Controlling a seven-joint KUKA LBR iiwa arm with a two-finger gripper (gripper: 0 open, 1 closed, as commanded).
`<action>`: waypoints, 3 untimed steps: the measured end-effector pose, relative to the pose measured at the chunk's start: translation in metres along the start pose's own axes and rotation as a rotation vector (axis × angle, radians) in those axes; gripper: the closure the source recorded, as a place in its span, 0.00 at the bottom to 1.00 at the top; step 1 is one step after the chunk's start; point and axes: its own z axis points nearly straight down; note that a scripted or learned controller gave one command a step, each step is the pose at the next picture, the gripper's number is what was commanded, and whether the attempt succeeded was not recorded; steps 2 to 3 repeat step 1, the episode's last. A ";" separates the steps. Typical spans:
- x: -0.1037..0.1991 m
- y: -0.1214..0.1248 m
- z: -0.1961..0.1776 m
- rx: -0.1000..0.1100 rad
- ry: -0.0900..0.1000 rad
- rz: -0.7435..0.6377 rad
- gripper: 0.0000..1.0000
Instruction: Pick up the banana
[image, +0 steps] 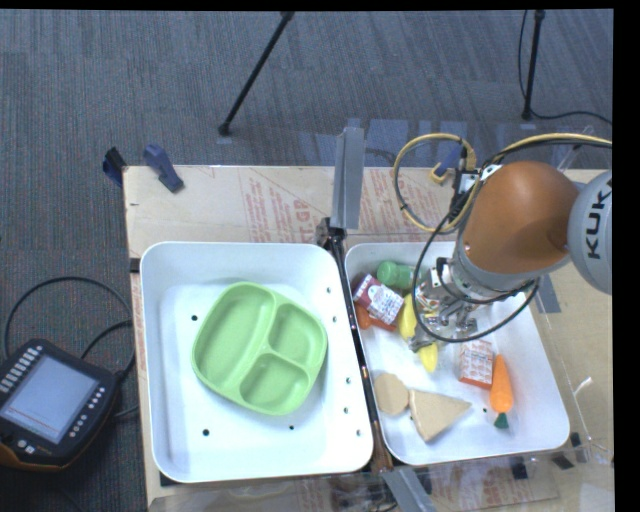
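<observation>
We see the gripper low in the right bin, right over the banana.

The yellow banana lies near the middle of that bin, at about 9 o'clock from the gripper, and we cannot tell how the gripper is set. At 3 o'clock on the arm we read "KU". The red packet has a label too small to read. A carrot lies at 5 o'clock. The green plate sits in the left bin.
</observation>
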 end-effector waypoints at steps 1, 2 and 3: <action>-0.058 -0.025 -0.147 0.008 0.003 0.097 1.00; -0.058 -0.025 -0.147 0.008 0.003 0.097 1.00; -0.058 -0.025 -0.147 0.008 0.003 0.097 1.00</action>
